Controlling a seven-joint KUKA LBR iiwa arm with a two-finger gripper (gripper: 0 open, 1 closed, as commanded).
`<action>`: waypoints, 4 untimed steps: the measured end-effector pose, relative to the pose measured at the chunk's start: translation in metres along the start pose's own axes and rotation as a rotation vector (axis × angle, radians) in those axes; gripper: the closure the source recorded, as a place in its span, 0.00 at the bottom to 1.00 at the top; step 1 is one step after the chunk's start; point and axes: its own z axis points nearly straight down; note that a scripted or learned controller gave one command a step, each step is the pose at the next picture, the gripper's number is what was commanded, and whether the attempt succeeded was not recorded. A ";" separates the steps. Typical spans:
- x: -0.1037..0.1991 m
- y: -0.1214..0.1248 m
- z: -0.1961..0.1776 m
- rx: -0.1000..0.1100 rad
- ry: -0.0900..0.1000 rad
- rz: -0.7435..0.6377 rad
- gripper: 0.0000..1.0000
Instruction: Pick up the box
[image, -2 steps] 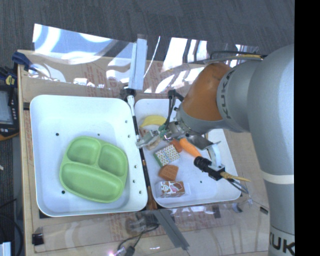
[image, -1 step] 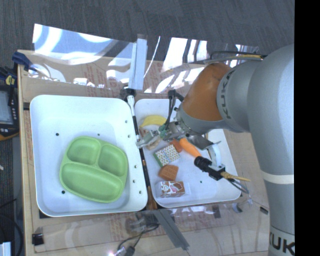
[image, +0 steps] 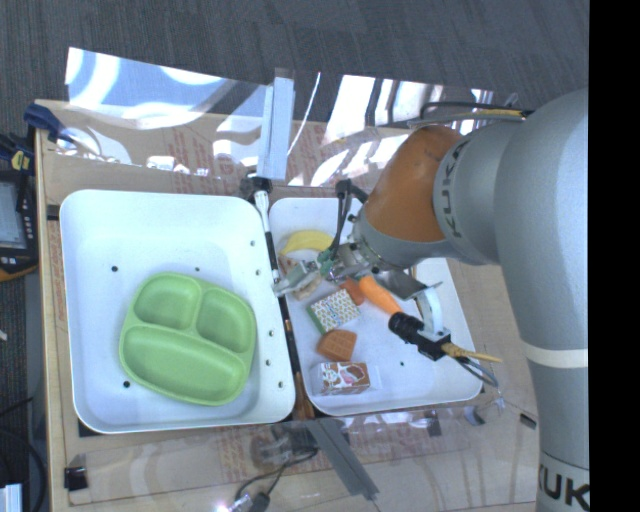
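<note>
— So, where was the box?

— It lay flat in the right bin, close to that bin's front wall and left of its middle, printed face up. A brown biscuit sat just behind it, toward the bin's middle. They were near each other, but I couldn't tell if they touched.

— And the gripper?

— It was low over the bin's far-left part, by the left wall, near a banana and a carrot. Whether the jaws were clenched or released, I could not tell, since the wrist hid them. I saw nothing held.

— Was there anything else boxy in that bin?

— Yes, a checked packet near the bin's middle, closer to the gripper. It might have been meant instead. I took the printed carton for the box.

— How did you judge it would handle?

— It looked like a small card carton, so probably light and fairly stiff, though its broad faces would likely dent under a hard squeeze. The printed skin looked smooth, so it might have been a little slippery.

— Where would you have taken hold?

— Across the short width, with the pads on the two long side walls, coming straight down. The side nearer the bin's front wall looked open enough. The biscuit side looked tighter, so I'd have centred carefully there.
</note>
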 end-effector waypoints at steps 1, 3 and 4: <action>0.000 -0.001 0.000 0.000 0.001 0.021 0.00; 0.000 -0.002 0.001 0.001 0.001 0.045 0.00; 0.000 -0.002 0.001 0.000 0.001 0.052 0.00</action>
